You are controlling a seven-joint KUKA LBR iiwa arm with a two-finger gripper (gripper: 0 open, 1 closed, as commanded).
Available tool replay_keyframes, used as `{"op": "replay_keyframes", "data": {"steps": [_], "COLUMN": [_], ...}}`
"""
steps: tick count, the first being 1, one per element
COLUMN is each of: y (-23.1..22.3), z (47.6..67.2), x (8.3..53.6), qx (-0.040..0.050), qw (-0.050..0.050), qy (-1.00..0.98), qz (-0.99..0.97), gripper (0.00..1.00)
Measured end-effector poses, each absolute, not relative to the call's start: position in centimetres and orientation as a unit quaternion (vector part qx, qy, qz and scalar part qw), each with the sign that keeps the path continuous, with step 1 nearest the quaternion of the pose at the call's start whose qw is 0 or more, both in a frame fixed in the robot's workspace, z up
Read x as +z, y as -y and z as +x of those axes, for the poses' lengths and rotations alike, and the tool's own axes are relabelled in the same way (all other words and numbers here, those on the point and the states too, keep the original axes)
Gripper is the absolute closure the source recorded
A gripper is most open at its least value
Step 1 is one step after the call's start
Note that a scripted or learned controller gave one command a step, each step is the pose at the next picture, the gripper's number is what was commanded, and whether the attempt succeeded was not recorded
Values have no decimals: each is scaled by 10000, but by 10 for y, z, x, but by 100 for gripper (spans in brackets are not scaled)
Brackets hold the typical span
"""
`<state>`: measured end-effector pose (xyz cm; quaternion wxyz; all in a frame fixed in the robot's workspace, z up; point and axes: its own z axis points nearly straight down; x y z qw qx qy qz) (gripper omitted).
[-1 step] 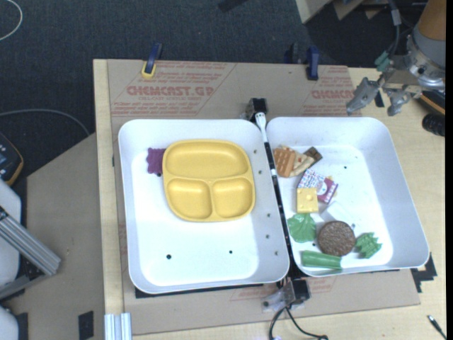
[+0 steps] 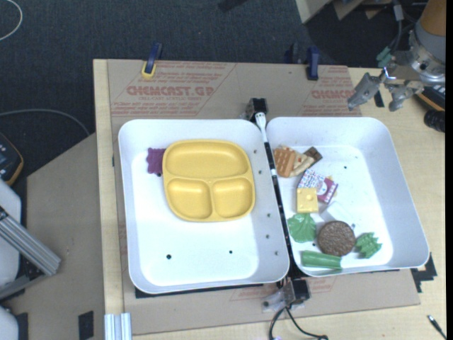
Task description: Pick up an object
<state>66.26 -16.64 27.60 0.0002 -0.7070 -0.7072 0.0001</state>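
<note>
- Gripper [image 2: 380, 92] is up at the top right, hovering over the bench just past the far corner of the right bin [image 2: 396, 168]. Fingers are spread apart with nothing between them, so it's carrying nothing.
- All the pickable stuff sits in the right bin's left and near part: a waffle [image 2: 288, 161] with a brown piece [image 2: 312, 155] just beside it, a cheese square [image 2: 307, 200] lying on a small packet [image 2: 325, 188], then a green leafy bit [image 2: 302, 227] touching a brown patty [image 2: 335, 237], another green bit [image 2: 368, 245] and a green pod [image 2: 320, 260] along the near edge.
- Left bin [image 2: 141, 246] has a yellow tray [image 2: 209, 179] with three compartments, and a purple thing [image 2: 154, 160] poking out on its left side.
</note>
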Motion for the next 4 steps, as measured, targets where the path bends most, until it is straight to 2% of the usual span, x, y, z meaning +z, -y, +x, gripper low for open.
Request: {"op": "replay_keyframes", "data": {"steps": [1,2,4], "y": [169,171,167], "z": [663,672,669], "x": [233,181,86], "qx": [16,18,3], "qw": [19,23,10], "qy": [7070,7076,7075], "qz": [-7072,-7066,-7067], "gripper": [0,0,0]}}
